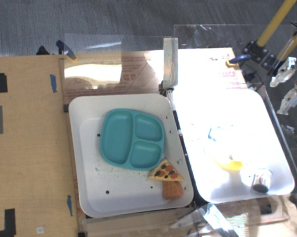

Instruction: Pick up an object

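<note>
Teal divided plate (132,139) is lying flat in the left bin (86,159), toy pizza slice (166,171) touching its corner, both easily reachable; gripper state: cannot tell.

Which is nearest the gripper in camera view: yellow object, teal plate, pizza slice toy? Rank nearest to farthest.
Measured from the gripper, at the right edge:
1. Yellow object, in the right bin, lower middle.
2. Teal plate, centre of the left bin.
3. Pizza slice toy, left bin's lower right, by the plate's corner; near-tie with the plate.
</note>
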Available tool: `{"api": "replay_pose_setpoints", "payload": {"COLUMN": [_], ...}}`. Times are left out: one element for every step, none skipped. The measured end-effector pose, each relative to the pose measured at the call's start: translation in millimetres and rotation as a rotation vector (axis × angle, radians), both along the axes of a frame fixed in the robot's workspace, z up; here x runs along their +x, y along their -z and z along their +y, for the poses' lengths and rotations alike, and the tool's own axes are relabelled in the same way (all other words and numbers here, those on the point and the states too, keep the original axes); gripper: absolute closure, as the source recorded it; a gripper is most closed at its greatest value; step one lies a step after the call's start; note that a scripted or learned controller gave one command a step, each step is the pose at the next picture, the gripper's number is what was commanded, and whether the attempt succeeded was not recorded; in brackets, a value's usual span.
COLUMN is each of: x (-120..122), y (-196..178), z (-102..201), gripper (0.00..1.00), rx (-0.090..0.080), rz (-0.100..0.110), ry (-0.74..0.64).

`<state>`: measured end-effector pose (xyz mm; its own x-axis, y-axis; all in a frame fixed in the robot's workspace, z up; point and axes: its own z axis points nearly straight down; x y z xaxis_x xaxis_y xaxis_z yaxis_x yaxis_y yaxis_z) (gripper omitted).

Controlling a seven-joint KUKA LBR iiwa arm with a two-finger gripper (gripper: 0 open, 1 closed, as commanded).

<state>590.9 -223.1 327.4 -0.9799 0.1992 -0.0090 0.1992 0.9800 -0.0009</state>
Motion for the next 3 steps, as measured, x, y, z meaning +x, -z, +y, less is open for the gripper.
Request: {"api": "replay_pose_setpoints", "payload": {"x": [-7, -5, -7], "y": [-39, -51, -165], "z": [0, 0, 54], "gripper": [0.0, 1.0, 1.0], "rx": [0.0, -0.003, -0.002], "rz": [-0.003, -0.012, -0.009], "ry": [0.126, 0.124, -0.076]}}
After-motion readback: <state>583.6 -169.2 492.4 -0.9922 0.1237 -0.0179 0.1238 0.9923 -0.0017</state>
